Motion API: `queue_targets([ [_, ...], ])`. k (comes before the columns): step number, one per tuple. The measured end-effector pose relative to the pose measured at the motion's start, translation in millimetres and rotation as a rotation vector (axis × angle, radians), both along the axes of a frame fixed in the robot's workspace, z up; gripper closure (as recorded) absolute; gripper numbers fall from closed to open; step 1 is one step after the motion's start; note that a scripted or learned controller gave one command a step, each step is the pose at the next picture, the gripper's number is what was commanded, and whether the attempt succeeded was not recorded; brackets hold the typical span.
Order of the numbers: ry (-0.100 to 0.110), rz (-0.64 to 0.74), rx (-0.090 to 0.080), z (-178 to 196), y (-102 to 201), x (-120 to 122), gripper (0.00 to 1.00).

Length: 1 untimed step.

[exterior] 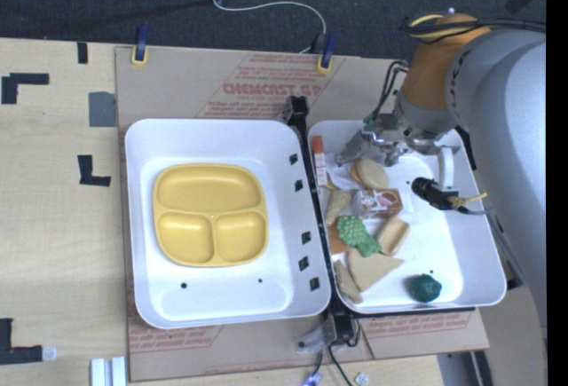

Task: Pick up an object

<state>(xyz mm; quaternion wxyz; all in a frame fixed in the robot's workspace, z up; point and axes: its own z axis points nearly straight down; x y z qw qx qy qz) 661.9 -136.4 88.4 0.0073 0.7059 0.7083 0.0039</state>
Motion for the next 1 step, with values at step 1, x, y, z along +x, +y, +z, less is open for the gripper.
queue_targets([
  [1,0.017,0.001,0.003,1.8,1.1,-3.4,1.00],
])
